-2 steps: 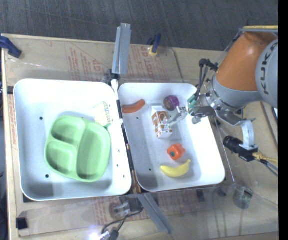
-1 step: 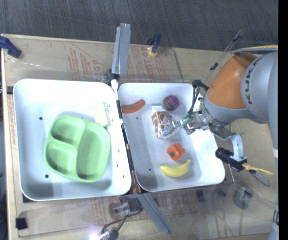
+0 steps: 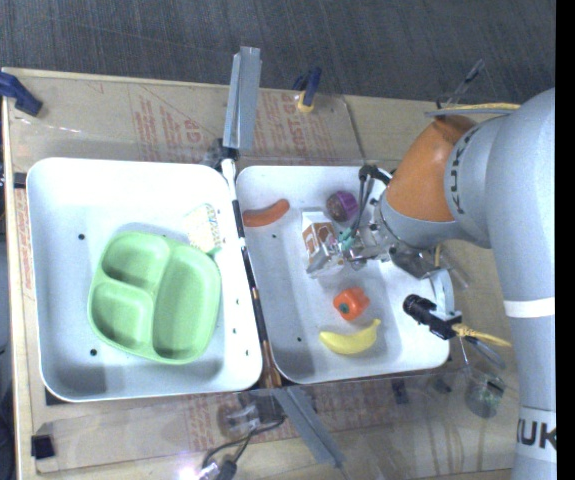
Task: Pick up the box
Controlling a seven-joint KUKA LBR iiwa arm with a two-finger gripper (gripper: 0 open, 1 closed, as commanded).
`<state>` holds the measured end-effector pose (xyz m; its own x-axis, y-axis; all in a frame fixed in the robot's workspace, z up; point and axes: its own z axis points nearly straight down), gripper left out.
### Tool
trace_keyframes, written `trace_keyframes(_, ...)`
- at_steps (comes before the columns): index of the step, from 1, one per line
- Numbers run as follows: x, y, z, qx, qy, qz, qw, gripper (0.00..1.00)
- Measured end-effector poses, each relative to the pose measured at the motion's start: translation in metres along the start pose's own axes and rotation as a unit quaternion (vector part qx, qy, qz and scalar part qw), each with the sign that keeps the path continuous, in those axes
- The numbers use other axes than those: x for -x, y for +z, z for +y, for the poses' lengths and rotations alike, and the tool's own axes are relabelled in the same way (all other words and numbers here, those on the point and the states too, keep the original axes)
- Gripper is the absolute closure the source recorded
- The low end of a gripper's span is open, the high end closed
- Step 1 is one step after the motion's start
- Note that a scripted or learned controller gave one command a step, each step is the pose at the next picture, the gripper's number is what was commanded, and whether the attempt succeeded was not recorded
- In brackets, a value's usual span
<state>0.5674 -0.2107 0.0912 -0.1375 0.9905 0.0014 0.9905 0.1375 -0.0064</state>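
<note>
The arm [image 3: 487, 198] reaches in from 3 o'clock, its orange band above the wrist, and its end effector [image 3: 350, 251] sits low over the right bin [image 3: 297, 363]. The box [image 3: 319, 242], brown and white, lies near that bin's centre, just at 9 o'clock of the end effector and touching or nearly touching it; whether the end effector is open, closed, or gripping the box cannot be told from this angle.

Around the box, a sausage [image 3: 266, 212] lies at 11 o'clock near the bin's wall, a purple round item [image 3: 342, 205] at 1 o'clock, an orange pepper-like item [image 3: 350, 304] at 5 o'clock, and a banana [image 3: 349, 340] beyond it toward 6 o'clock.

The left bin [image 3: 57, 268] holds a green divided tray [image 3: 155, 296], with a pale patterned item [image 3: 204, 230] at the tray's 1 o'clock, against the bin's right wall. Both bins rest on the bench [image 3: 117, 118].
</note>
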Motion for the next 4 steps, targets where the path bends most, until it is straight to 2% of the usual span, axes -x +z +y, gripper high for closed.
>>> trace_keyframes(1,0.0,-0.01,0.0,-0.001,-0.002,0.0,1.0,1.0)
trace_keyframes(2,-0.14,-0.101,0.039,0.001,0.008,-0.001,1.0,1.0)
trace_keyframes(3,-0.141,-0.111,-0.002,0.0,0.106,0.0,0.9943,1.0)
trace_keyframes(4,-0.079,-0.136,0.039,0.002,0.099,0.0,0.9951,1.0)
